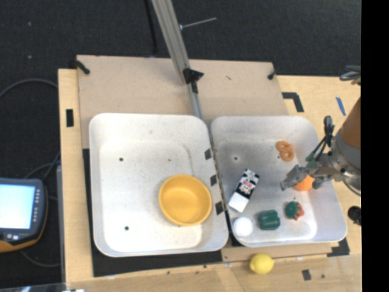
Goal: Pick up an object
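Observation:
My gripper (298,178) hangs over the right part of the right bin (267,129), reaching in from the right. A small orange object (304,184) lies directly at the gripper's tip, partly hidden by it; whether it is held cannot be told. Around it in the same bin lie an orange ring-shaped piece (284,151), a black-and-white box (244,189), a white ball (243,227), a green block (268,219) and a small red-and-green item (294,210).
A yellow bowl (185,199) sits in the left bin (121,139) near its right wall. A yellow lemon (261,263) lies on the bench in front of the right bin. A slanted metal pole (176,47) rises behind the bins.

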### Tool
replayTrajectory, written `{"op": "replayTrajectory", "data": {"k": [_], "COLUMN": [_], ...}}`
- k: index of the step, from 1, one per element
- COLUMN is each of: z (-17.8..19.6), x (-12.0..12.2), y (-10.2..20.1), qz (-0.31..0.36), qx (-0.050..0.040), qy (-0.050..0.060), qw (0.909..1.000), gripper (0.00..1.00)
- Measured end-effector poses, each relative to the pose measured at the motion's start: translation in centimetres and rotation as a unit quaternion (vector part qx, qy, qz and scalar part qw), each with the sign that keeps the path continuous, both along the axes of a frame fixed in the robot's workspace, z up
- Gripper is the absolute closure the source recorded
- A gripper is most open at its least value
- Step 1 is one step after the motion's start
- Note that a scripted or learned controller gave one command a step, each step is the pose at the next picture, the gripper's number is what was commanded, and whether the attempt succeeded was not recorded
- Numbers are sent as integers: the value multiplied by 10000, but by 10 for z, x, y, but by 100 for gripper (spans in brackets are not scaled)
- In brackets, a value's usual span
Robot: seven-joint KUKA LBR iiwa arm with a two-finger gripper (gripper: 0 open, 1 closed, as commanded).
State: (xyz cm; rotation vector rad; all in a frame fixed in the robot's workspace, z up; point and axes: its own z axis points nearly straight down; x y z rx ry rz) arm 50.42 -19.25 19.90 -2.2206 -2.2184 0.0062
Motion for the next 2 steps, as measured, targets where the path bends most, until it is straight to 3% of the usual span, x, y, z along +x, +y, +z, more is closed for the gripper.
{"op": "replayTrajectory", "data": {"k": [2], "z": [-95], "x": [-5], "y": [-8], "qz": [-4], "qx": [0], "qy": [-28], "qw": [10000], "gripper": [0]}}
